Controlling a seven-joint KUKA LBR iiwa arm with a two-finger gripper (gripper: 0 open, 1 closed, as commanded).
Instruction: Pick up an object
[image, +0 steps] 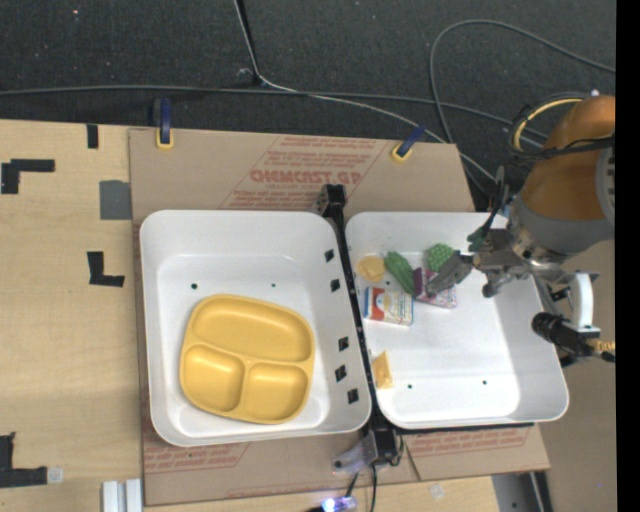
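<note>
Low in the camera view, nearest the lens, the left bin holds one yellow tray with three compartments, well apart from the gripper and across the divider from it. One gripper hangs over the right bin, its dark fingers reaching leftward from the wrist; I cannot tell whether the jaws are parted or closed, since they merge with the clutter under them. Right at the jaws, partly beneath them, lies a purple packet, and just above the tips sits a green knobbly piece. A little further out from the jaws, away from the arm, lies a plain green piece, then a yellow disc, and below those a flat red-and-white packet. One orange wedge rests well apart from the jaws, low by the divider. That makes six small things in this bin, one of each, and two bins in all. Nothing is plainly held. The purple packet looks the likeliest target: light, thin and probably crinkly and slippery, so it may slide or fold under the pinch; taking it across its narrow width, near the middle, seems safest. The green pieces look like stiff, light toy plastic, easier to pinch.
</note>
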